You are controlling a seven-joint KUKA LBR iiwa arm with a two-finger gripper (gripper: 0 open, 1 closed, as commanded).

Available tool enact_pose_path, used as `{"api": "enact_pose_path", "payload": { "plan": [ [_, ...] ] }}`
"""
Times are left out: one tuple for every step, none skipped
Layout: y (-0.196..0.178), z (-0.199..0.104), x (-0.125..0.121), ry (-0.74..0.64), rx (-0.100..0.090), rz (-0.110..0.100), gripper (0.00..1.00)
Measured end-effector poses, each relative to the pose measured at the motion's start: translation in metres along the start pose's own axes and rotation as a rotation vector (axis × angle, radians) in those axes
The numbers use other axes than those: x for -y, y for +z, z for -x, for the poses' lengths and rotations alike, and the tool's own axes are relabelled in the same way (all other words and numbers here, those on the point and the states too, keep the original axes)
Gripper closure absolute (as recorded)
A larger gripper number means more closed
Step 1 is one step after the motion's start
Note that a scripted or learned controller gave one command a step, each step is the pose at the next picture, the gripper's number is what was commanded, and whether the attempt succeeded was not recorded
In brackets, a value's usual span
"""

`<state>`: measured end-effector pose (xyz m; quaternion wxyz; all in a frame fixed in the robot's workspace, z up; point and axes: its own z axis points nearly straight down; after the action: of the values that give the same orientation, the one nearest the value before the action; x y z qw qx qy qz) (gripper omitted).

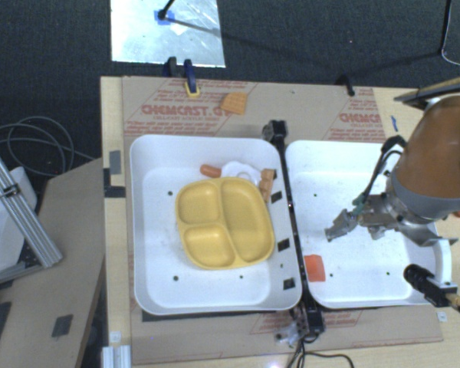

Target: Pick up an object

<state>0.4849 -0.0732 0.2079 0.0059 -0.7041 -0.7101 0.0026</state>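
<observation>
My gripper [339, 227] hangs low over the left middle of the right bin [345, 158], pointing left. A small orange-red block [313, 267] lies on that bin's floor, just below and left of the gripper and apart from it. In the left bin [147, 228] a yellow divided plate [221, 222] fills the middle. Behind the plate lie an orange sausage-shaped piece [210, 171], a white piece [240, 172] and a small brown block [267, 180] near the divider.
A tan square piece [234, 102] rests on the cardboard behind the bins, next to a blue and yellow clamp [189, 77]. Black clips [276, 129] sit along the seam between the bins. The grey and orange arm [437, 167] covers the right bin's right side.
</observation>
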Motion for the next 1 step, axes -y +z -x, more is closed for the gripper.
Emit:
{"api": "enact_pose_path", "payload": {
  "plan": [
    [-0.1081,0.0377,-0.0015,0.009,0.009,0.026,0.0]
  ]
}}
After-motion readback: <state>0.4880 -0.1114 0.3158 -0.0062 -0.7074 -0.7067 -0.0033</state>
